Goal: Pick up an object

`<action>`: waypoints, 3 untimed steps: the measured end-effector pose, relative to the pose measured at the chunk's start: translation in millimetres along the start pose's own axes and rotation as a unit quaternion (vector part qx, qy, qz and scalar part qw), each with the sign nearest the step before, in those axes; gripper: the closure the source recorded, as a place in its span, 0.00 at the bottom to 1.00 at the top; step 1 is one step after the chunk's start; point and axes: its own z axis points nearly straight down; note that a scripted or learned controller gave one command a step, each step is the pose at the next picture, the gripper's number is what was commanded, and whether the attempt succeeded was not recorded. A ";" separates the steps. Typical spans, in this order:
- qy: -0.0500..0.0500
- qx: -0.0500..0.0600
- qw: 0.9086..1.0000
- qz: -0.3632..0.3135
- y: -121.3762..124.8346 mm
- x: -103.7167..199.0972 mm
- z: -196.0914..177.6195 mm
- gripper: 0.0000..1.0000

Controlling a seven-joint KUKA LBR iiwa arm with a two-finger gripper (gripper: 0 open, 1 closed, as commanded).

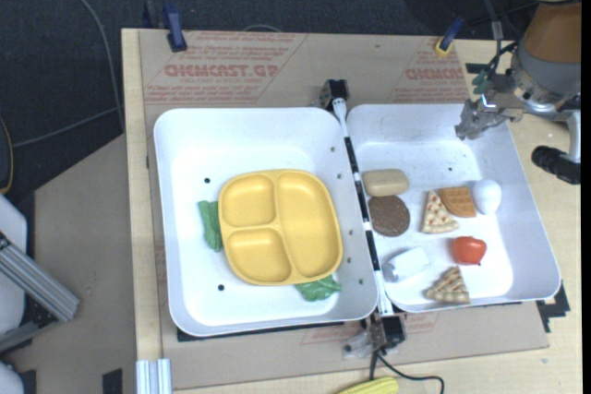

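Nearest the camera, a pizza wedge (pixel 450 287) and a pale white block (pixel 406 262) lay at the front edge of the right bin (pixel 526 277). Just behind them sat a red tomato-like piece (pixel 469 249); farther back came a dark brown patty (pixel 389 216), a second pizza slice (pixel 438 213), an orange cracker-like piece (pixel 457 201) and a white egg (pixel 487 195) touching it. A tan bread-like block (pixel 385 182) lay just beyond the patty, close to the wall shared by the bins. The left bin (pixel 180 198) carried a yellow divided plate (pixel 278 226), with green leafy pieces (pixel 211 224) showing at its left and front edges.

Farthest back, the gripper (pixel 473 123) stood over the rear right corner of the right bin, apart from all the food items. The step was judged to be the approach: nothing had been selected or lifted. The next move would call for travel forward and downward toward one item, the egg and cracker being nearest, and for a grasp that isolates one piece from its touching neighbour.

The spread of the fingers could not be told at this size and angle; nothing was seen between them, and they touched no object.
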 end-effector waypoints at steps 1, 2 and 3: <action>-0.001 0.000 1.000 0.001 -15.4 -43.9 56.7 1.00; 0.000 0.000 1.000 0.001 -74.9 -25.1 15.3 1.00; 0.000 0.000 1.000 0.001 -74.9 -24.9 15.5 0.00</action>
